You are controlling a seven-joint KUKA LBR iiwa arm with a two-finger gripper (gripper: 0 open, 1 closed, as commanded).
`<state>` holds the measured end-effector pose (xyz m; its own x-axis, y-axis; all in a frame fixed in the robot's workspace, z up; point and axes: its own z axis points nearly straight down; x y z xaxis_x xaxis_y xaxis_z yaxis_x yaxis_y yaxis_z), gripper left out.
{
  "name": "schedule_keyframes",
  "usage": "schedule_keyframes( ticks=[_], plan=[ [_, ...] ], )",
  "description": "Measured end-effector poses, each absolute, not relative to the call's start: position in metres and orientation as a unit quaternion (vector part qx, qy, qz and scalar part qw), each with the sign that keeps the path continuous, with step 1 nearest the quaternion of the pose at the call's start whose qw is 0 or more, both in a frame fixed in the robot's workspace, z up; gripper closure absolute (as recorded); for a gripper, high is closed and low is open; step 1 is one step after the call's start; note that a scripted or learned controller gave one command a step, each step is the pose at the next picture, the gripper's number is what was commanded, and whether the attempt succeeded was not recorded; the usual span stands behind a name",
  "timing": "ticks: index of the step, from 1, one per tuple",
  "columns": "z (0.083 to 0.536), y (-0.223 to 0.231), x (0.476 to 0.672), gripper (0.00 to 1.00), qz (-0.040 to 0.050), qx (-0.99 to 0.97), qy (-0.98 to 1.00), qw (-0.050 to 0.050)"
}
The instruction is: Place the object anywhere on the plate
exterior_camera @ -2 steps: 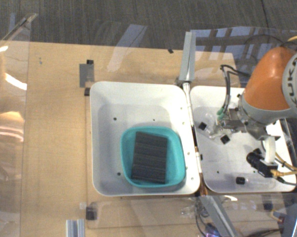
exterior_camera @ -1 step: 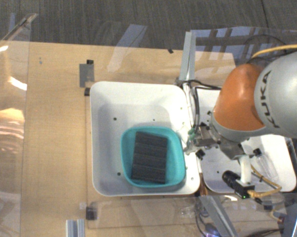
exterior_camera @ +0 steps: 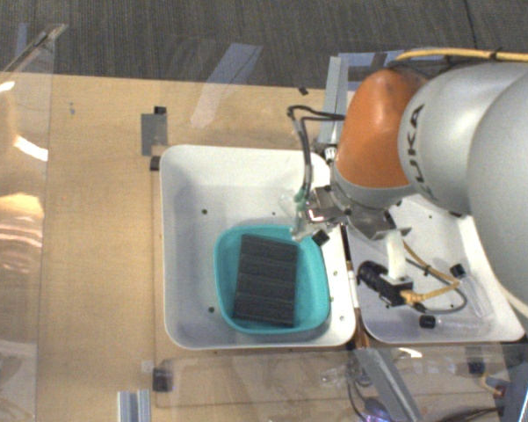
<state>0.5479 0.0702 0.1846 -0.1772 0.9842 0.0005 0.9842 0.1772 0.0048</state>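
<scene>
Hand (exterior_camera: 306,221) half-hidden, perhaps over plate (exterior_camera: 222,266)

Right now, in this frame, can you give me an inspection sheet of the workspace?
Surface: wooden bench bearing left bin and right bin, both white.
Job's things: dark ridged block lies flat on teal plate in left bin.
Clutter: small black bit in right bin, too small to identify.
Grippers: gripper over plate's upper right rim, apart from block.
Cables: black cable loops by wrist; yellow cable atop arm.
Surroundings: grey carpet.
</scene>
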Motion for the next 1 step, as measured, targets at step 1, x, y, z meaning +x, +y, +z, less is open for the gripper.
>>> schedule_keyframes(
  ticks=[1],
  plan=[
    [0.1847, 0.0698, 0.5480, 0.00, 0.0021, 0.642, 0.767, 0.001]
  ],
)
